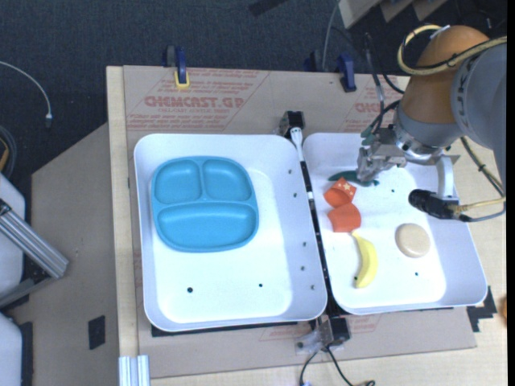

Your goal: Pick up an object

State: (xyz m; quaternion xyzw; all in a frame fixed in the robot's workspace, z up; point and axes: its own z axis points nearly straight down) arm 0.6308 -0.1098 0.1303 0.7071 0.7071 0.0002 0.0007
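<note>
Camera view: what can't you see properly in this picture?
- Gripper, camera view: its fingers are too small and dark to read, and the grey arm covers its top.
- Small dark green thing in the right white bin: partly hidden beside the gripper, shape unclear.
- Orange-red pieces: too blurred to name.

1. A brown board bench (pixel 241 95), printed with red lettering, is carrying two shallow white bins side by side.
2. The left bin (pixel 273 280) is sitting touching the right bin (pixel 459 284).
3. Blue clamps (pixel 179 61) are gripping the board's far edge.
</note>
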